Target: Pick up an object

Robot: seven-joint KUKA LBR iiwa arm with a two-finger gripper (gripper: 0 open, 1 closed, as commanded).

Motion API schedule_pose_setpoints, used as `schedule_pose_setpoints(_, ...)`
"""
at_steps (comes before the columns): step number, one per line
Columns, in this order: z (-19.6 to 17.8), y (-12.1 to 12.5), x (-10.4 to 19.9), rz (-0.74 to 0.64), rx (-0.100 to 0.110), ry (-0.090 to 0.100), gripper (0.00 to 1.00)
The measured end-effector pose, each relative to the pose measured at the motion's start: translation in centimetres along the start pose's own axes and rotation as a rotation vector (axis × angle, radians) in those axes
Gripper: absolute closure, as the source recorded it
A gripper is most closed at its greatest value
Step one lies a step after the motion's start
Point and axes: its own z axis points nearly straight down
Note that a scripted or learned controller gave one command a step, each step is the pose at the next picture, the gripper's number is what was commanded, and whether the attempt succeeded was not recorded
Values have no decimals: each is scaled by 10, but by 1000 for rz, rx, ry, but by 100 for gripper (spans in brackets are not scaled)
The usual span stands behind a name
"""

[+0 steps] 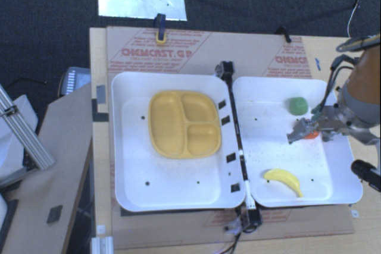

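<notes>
A: What do we find in the left shallow white bin (pixel 128 146)?
B: A yellow divided plastic plate (pixel 183 124); in the right white bin (pixel 262 98) we see a green rounded block (pixel 298 105), a yellow banana (pixel 284 179) and a small orange object (pixel 312 134) at the gripper (pixel 299 131).
A: Gripping it?
B: We cannot tell.

One fixed camera, mounted above the desk (pixel 196 44), looks down at a slant. Both white bins fall within frame: the left bin (pixel 128 146) sits centre, the right bin (pixel 268 128) toward the right side. The far edge of the desk lies high in frame, the near edge low. Dark carpet floor (pixel 47 3) shows beyond the desk at top and left. The arm (pixel 363 92) enters from the right edge. Distance is moderate; both bins are seen whole, with margin around them.
</notes>
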Motion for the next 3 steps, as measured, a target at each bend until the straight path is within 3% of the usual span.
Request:
schedule_pose_setpoints(1,-4,2,0,-2,-10,-2,0)
schedule_pose_setpoints(3,117,0,13,-1,-4,0,0)
